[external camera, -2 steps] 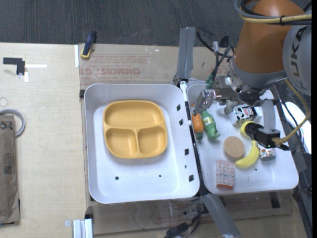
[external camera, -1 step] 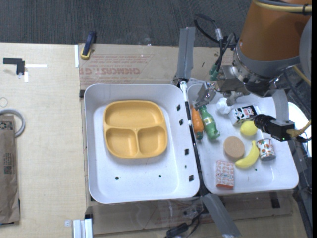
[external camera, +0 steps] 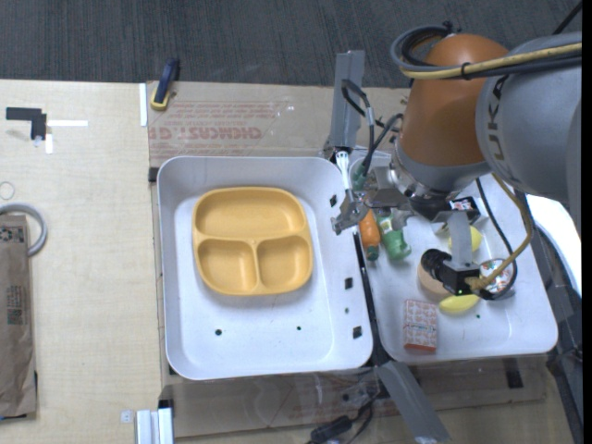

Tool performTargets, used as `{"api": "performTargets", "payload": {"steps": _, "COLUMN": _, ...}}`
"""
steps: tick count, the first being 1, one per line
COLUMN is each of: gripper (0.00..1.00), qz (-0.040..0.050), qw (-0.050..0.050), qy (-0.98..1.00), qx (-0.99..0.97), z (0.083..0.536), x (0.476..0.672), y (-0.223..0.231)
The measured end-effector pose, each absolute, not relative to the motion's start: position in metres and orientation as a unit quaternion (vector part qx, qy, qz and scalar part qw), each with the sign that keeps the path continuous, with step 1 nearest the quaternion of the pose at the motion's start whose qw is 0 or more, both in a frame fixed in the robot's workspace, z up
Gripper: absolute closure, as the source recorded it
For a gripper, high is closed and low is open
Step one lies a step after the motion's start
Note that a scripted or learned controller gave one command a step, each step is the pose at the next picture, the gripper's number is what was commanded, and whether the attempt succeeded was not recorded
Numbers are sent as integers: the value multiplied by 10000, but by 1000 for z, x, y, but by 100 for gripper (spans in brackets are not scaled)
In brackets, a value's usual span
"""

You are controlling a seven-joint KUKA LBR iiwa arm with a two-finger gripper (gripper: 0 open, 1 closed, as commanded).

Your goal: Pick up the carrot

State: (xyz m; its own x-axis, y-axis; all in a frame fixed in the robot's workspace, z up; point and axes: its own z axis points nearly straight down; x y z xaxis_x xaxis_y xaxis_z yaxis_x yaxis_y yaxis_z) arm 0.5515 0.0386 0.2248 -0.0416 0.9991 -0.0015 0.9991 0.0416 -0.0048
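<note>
Tool (external camera: 368, 213) down in the right bin (external camera: 518, 340), at its left wall, metal fingers dark and cluttered by cables; whether it is released or clenched I cannot tell. Carrot (external camera: 370, 232) lies directly beneath it, orange, long axis running near-far, hard against the divider between bins. Green bottle-like item (external camera: 396, 244) just right of the carrot, nearly touching. Judgement: straddle the carrot across its width, settle low before closing, lift straight up to avoid dragging the green item or catching the wall. Yellow divided plate (external camera: 252, 240) sits in the left bin (external camera: 185, 340), well apart.
</note>
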Motion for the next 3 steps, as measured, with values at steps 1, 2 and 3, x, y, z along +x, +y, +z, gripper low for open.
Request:
{"api": "performTargets", "payload": {"steps": 1, "gripper": 0, "qz": 18, "qw": 10, "qy": -7141, "qx": -7001, "z": 194, "x": 563, "y": -45}}
{"api": "performTargets", "payload": {"steps": 2, "gripper": 0, "qz": 10, "qw": 5, "qy": -7464, "qx": -6655, "z": 184, "x": 542, "y": -161}}
{"api": "performTargets", "payload": {"steps": 3, "gripper": 0, "qz": 13, "qw": 14, "qy": -7271, "qx": -6865, "z": 117, "x": 552, "y": -121}}
